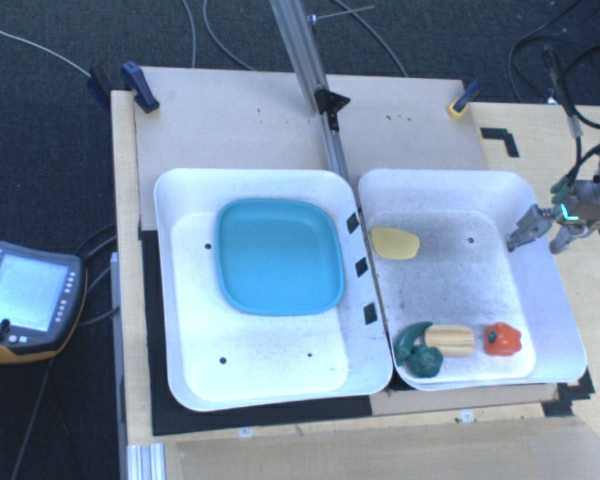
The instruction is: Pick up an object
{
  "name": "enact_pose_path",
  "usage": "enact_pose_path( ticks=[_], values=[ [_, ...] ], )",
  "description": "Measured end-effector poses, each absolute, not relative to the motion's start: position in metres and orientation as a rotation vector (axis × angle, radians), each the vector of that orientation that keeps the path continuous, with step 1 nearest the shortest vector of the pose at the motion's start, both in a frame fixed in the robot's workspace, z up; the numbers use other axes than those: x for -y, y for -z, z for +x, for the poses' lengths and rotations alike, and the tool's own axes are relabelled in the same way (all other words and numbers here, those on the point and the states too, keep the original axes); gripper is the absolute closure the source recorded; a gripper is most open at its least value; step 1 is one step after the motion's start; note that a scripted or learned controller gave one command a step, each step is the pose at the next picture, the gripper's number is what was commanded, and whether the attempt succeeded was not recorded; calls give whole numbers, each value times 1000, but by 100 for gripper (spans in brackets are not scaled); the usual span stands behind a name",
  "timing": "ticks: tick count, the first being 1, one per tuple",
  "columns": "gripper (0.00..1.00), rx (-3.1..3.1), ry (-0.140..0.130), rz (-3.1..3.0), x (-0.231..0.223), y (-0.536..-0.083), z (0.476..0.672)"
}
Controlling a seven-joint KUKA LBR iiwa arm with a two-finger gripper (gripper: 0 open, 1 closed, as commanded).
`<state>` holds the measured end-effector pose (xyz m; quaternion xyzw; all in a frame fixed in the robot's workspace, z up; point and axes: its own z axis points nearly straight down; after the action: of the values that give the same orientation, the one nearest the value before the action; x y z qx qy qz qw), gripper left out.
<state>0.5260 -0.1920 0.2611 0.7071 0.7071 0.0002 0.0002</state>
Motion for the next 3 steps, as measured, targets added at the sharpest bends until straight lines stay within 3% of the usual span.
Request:
enact_pose_path(
  ticks=[1,3],
  values=[
    [0,-2221,0,2221,192,-261,526],
    [0,-2224,3,2224,203,-171,531]
  ],
)
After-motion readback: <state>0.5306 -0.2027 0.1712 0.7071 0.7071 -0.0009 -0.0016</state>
